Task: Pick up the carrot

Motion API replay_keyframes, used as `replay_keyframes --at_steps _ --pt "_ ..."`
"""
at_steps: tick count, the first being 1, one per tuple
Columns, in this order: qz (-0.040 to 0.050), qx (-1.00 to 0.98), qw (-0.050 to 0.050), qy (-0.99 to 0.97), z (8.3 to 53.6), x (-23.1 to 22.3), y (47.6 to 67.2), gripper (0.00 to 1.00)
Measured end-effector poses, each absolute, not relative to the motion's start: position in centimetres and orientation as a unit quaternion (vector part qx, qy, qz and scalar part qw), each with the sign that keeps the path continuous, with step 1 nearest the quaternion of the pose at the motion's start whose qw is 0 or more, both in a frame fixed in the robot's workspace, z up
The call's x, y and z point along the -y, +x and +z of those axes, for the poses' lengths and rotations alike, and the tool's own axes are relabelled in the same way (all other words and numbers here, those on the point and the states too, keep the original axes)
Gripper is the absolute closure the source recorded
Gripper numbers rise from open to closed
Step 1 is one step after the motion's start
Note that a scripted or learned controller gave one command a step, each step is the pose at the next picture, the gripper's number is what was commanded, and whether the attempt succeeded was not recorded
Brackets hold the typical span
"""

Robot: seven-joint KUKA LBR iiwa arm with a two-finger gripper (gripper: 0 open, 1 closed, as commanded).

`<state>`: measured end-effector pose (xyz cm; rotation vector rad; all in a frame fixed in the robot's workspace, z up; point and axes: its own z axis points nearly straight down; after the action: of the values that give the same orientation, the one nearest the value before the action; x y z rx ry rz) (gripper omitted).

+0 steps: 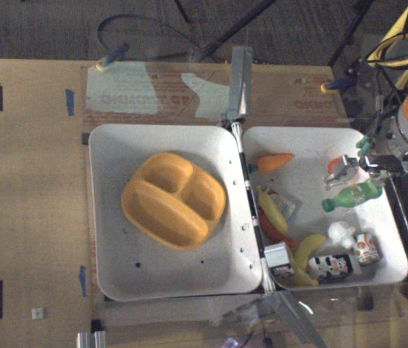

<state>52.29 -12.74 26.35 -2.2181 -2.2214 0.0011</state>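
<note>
**Carrot unheld in right bin**

Carrot (275,162): small, orange, tapered, lying flat near the upper left corner of the right bin (396,227), green stub toward the divider. Gripper (343,171) hovers well to its right; finger state cannot be determined.

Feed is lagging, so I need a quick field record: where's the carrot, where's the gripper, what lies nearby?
target: small orange carrot, far-left corner of right white bin, lying free
gripper: metal two-finger gripper, over right bin's far-right side, apart from the carrot
near gripper: green plastic bottle
near carrot: yellow banana
left white bin: orange divided plate
</note>
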Motion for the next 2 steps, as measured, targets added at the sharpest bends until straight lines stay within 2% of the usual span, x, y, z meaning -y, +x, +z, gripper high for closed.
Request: replay_keyframes --at_steps 1,2 --pt "0.0006 0.786 0.002 -0.618 19.4 4.4 55.2 0.0" --pt "-0.001 0.849 -0.002 -0.528 18.5 -1.2 60.4 0.0"
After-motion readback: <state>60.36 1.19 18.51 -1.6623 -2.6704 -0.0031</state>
